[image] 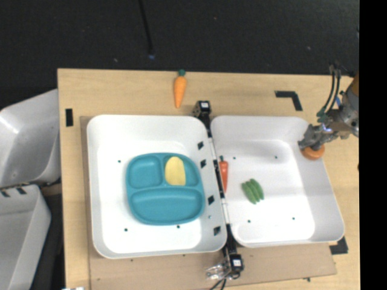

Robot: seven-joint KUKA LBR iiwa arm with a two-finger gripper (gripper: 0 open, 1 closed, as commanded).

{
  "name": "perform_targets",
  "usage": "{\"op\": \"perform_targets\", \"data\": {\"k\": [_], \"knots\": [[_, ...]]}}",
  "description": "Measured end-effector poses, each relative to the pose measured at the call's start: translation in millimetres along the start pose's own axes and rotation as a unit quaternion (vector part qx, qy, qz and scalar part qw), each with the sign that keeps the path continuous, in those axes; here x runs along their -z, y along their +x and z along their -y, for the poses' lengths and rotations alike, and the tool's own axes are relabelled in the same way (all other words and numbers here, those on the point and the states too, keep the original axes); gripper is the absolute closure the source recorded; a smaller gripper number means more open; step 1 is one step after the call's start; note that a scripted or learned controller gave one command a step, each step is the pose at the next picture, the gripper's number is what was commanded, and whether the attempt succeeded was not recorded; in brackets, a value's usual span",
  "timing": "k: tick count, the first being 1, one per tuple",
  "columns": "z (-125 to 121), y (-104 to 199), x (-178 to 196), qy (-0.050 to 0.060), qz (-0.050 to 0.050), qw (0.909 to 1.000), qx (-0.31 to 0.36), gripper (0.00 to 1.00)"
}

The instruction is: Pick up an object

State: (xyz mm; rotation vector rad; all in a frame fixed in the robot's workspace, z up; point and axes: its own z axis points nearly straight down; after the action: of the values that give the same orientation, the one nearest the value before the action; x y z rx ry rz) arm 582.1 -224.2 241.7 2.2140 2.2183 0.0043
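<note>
Here the hand (314,142) half-hides an orange object (312,153); its grip can't be judged.

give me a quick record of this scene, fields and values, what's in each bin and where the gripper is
left bin: blue divided plate with a yellow piece in its upper right compartment
right bin: green vegetable near the middle; small red-orange piece at the left wall by the divider
bench outside bins: toy carrot above the left bin
gripper: at the right bin's upper right rim, over an orange object
grip state: cannot tell
</note>
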Motion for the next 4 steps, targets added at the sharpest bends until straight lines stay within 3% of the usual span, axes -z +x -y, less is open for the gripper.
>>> {"op": "perform_targets", "data": {"k": [1,3,4], "knots": [[-0.6,-1.5,21.3,0.003,-0.001,1.0000,0.001,1.00],[22.0,83.2,23.0,0.003,-0.002,1.0000,0.002,1.00],[29.3,143.3,24.3,0.004,-0.002,1.0000,0.003,1.00]]}}
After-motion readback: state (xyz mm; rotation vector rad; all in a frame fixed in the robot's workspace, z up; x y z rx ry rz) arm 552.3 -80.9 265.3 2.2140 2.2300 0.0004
